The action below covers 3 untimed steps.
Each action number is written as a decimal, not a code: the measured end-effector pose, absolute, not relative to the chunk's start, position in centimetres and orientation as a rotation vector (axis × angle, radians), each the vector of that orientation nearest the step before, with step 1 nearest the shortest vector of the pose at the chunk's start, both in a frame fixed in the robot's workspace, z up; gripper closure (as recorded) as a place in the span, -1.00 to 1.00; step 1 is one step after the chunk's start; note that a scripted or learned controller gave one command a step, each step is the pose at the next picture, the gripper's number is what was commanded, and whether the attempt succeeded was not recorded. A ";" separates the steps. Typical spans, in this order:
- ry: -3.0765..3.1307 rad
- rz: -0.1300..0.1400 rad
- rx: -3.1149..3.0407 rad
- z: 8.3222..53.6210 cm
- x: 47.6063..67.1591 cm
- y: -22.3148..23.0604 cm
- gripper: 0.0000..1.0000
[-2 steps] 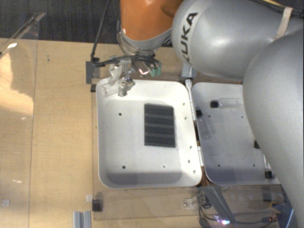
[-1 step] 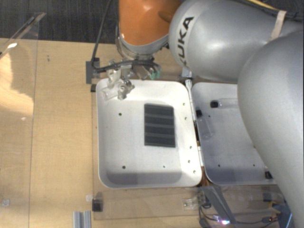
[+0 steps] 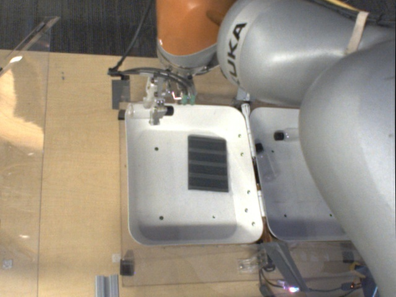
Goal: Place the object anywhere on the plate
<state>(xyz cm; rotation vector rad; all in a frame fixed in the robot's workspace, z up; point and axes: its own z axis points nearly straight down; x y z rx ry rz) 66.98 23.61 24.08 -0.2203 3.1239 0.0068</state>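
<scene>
At the far left corner of the left bin, pincer: the gripper [image 3: 162, 107] hangs over the bin's rim, below the orange band [image 3: 185, 17] of the arm.
Pincer state: cannot be told; the metal parts at the tip are small and cluttered, and nothing can be made out between them.
Tip detail: a small green speck sits just beside the gripper hardware; what it is cannot be determined.
Task's thing: a dark grey ribbed rectangular object [image 3: 208, 163] lies flat on the floor of the left bin [image 3: 185, 231], near its middle, well apart from the gripper.
Plate: none can be identified.
Right bin [image 3: 291, 215]: touches the left bin along one side; largely covered by the grey arm [image 3: 334, 91].
Bench [image 3: 68, 166]: light wood, with a black bracket [image 3: 119, 93] just beside the gripper.
</scene>
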 end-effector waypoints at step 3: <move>2.824 0.003 -1.342 24.0 67.0 23.7 1.00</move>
